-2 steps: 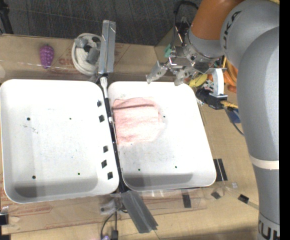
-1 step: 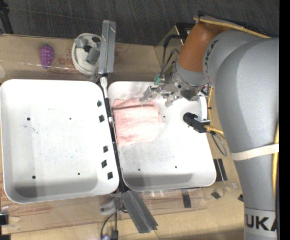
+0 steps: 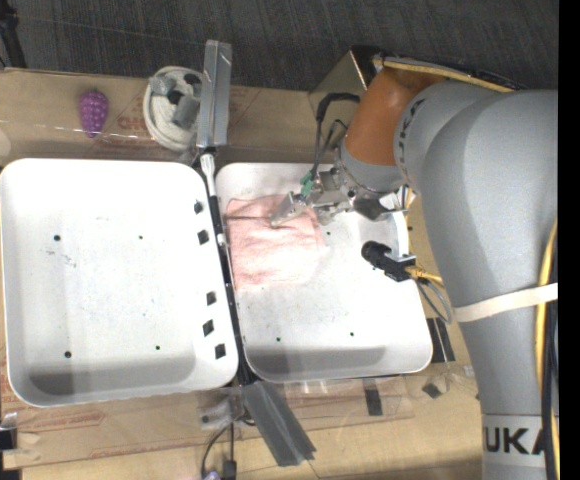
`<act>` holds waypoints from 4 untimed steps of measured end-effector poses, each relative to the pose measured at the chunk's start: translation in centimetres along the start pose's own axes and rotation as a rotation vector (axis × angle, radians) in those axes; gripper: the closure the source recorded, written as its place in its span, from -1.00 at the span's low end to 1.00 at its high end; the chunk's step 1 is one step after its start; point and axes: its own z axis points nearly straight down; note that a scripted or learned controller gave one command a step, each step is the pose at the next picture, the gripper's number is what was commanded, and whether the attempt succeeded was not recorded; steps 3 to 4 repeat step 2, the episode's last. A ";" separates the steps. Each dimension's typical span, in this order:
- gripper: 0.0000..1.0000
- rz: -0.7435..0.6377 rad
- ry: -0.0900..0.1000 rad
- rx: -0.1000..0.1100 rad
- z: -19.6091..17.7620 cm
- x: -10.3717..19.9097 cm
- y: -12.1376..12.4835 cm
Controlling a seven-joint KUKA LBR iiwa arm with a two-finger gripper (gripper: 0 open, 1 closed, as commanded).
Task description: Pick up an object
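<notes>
A pale pink cloth lies crumpled in the far left part of the right bin. My gripper reaches in from the right and is down at the cloth's upper right edge, touching or nearly touching the fabric. The grey arm with its orange band rises over the bin's far right corner and hides that part of the bin.
The left bin sits beside the right one, with a ridge of black clips between them. On the bench behind the left bin lie a purple grape-like cluster and a white coiled object. A grey metal bar stands at the back.
</notes>
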 end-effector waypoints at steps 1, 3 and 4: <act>1.00 -0.005 0.001 0.002 -0.9 0.2 0.1; 1.00 -0.197 -0.001 0.001 -10.0 3.6 0.9; 1.00 -0.197 -0.001 0.001 -10.0 3.6 0.9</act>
